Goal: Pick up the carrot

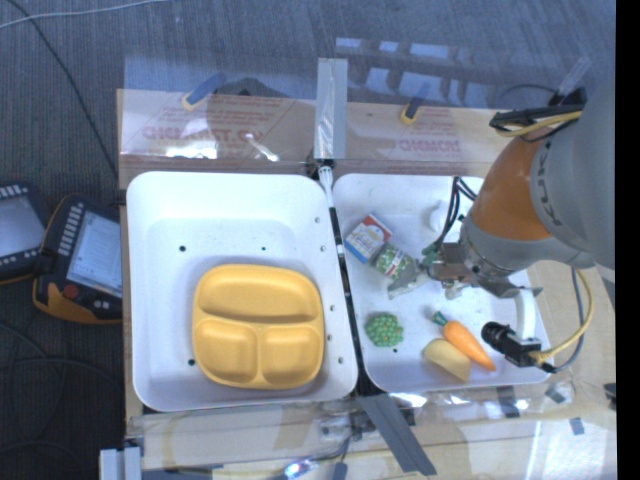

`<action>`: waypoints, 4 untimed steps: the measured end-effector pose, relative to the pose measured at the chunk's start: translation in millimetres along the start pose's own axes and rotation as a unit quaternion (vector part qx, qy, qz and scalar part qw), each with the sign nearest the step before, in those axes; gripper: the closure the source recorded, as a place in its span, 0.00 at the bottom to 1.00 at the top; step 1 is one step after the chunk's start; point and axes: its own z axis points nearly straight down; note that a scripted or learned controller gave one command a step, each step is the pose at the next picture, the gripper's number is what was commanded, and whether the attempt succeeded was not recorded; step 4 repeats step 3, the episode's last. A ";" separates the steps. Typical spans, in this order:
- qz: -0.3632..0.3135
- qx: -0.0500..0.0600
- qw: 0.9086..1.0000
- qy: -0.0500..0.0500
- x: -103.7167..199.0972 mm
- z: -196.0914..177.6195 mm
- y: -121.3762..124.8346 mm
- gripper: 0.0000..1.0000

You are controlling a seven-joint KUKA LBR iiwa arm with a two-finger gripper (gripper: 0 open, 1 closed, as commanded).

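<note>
Camera view: two shallow white bins side by side, left white bin [160,208] and right white bin [400,193]. Left one holds a yellow three-compartment plastic tray [258,324]. Far of the bins, clear plastic sheets with reddish print [180,128]; the lettering is mirrored and too blurred to read. Small red-white-blue carton [366,236] in the right bin has a printed label, not legible; a small green-labelled packet [390,261] lies just near of it, text also unreadable.

Orange carrot with green stub [466,343] lies in the right bin's near-right part, tilted, touching a pale yellow potato-shaped piece [447,359] on its near-left side. Green broccoli-like floret [384,329] sits left of it, apart.

Grey two-finger gripper [445,268] hangs just far of the carrot, slightly left, not touching it. Can't tell how far it is open; nothing visibly held. Black handheld pendant with orange edge [85,258] lies on the floor, left of the bench.
</note>
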 end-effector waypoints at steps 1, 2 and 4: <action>0.058 0.000 0.998 -0.001 -74.9 -48.6 -49.8 0.00; 0.044 -0.007 0.999 -0.002 -39.9 26.8 -49.5 0.00; 0.041 -0.013 0.999 -0.002 -37.8 15.1 -44.5 1.00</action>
